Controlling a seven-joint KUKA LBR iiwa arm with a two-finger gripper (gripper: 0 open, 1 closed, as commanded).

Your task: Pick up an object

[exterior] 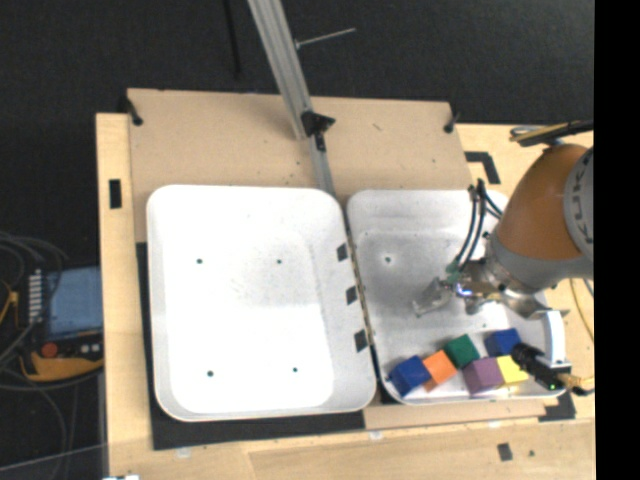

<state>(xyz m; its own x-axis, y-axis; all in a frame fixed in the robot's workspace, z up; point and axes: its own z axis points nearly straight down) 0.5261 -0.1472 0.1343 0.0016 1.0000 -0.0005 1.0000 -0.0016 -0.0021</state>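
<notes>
Several small blocks lie along the near edge of the right bin (pixel 400 228): a blue block (pixel 408 374), an orange block (pixel 439 366), a green block (pixel 461 351), a purple block (pixel 484 373), a yellow block (pixel 512 370) and a second blue block (pixel 502 343). My gripper (pixel 432 302) hangs over the middle of the right bin, just above and left of the blocks. The grey and orange arm reaches in from the right. I see no block between the fingers.
The left bin (pixel 250 298) sits beside the right one, its rim meeting it near the middle of the bench. A slanted metal pole (pixel 285 58) rises behind the bins. Cables and a blue box (pixel 70 303) lie off the bench's left side.
</notes>
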